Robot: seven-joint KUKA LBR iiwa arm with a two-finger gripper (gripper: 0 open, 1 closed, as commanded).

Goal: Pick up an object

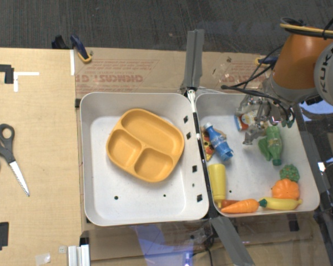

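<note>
End effector (257, 127) over right bin (308, 148), grip unclear, cardboard bench (33, 148), dark floor (127, 10)

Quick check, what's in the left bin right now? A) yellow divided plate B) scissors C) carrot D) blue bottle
A: the yellow divided plate lies alone in the left bin; the blue bottle and carrot are in the right bin, and the scissors lie on the bench.

2 shallow white plastic bins (91, 165) sit side by side. The left one holds 1 yellow-orange divided plate (145, 144) with 3 compartments. The right one holds 1 blue bottle (218, 143), 1 yellow bottle (217, 182), 1 green bottle (271, 144), 1 orange toy carrot (241, 206), 1 yellow toy banana (281, 204) and 1 orange toy fruit (285, 189). 1 pair of grey-handled scissors (8, 157) lies on the worktop.
</note>
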